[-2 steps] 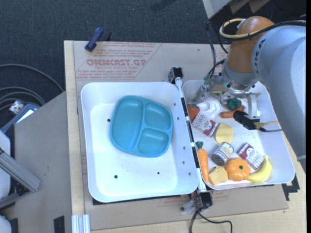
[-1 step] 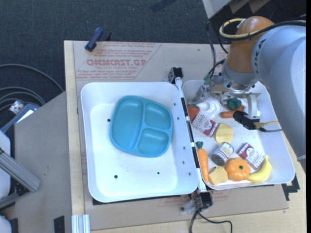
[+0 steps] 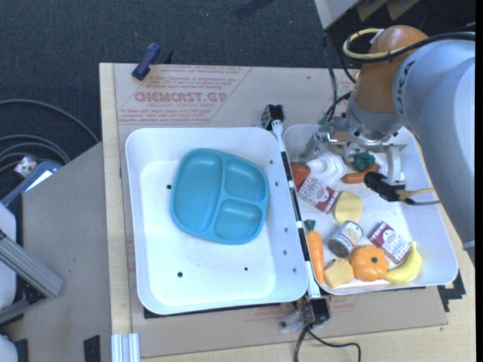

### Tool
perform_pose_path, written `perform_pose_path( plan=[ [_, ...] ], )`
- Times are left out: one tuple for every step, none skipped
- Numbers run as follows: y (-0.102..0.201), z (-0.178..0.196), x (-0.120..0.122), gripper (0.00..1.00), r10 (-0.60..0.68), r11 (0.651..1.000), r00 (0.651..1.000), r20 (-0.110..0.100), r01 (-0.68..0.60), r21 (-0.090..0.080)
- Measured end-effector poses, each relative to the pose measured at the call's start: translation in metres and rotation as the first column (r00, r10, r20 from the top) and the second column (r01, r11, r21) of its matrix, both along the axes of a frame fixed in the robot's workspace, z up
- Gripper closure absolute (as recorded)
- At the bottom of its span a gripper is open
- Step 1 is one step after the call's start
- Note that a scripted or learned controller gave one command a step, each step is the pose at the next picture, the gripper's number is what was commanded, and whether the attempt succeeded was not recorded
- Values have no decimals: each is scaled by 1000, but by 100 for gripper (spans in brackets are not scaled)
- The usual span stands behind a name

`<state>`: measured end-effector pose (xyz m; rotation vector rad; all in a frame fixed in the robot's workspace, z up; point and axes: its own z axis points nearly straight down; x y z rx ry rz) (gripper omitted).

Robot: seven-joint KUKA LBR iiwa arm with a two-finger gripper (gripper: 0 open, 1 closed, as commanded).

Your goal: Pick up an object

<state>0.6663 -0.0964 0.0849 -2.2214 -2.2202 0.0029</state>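
Note:
My gripper (image 3: 361, 155) hangs low over the far end of the right bin (image 3: 441, 236), under the grey wrist and orange band. Directly beneath it lie a white bottle (image 3: 327, 166), a small green piece (image 3: 366, 159) and an orange stick-shaped toy (image 3: 353, 177). The arm's bulk hides how the gripper meets these. Nearer the front of this bin lie a red-and-white packet (image 3: 317, 193), a pale yellow wedge (image 3: 348, 206), a small can (image 3: 346, 238), a second red packet (image 3: 390, 240), an orange pumpkin (image 3: 368, 262), a banana (image 3: 408, 265) and a carrot (image 3: 315, 251).
The left bin (image 3: 151, 262) holds a blue divided plate (image 3: 220, 196). A black clamp rail (image 3: 290, 194) runs between the two bins. Cables loop around the arm's wrist (image 3: 362, 44). The bench is cardboard-coloured with printed lettering at the back.

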Motion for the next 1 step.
perform_pose_path(
  plan=[
    [2,0,0,0,0,1000,1000,0,0,0]
  ],
)
